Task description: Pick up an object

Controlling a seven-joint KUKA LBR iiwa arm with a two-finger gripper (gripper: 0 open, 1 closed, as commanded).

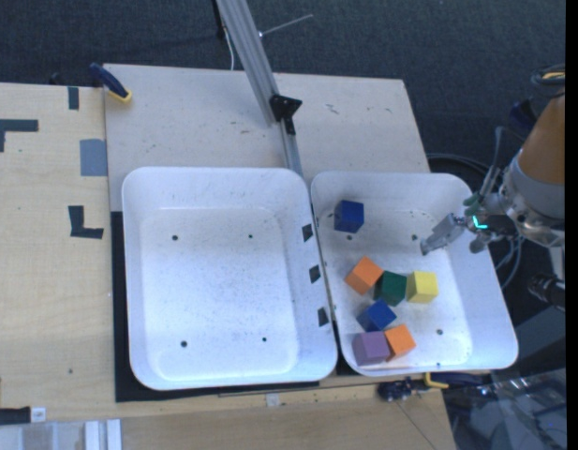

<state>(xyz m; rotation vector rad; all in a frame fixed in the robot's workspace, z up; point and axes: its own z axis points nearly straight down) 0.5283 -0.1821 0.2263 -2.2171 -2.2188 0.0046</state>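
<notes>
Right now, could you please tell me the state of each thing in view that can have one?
gripper: over the right bin's far right side, holding nothing, fingers apart
right bin: holds seven blocks
left bin: no blocks inside
blue cube: alone, apart from the rest
orange cube, green cube, yellow cube: clustered, touching
blue block, purple cube, small orange cube: clustered near the front rim

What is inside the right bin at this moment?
The right bin holds seven blocks: two blue, two orange, one green, one yellow, one purple. Anything beneath the clustered blocks is covered.
</notes>
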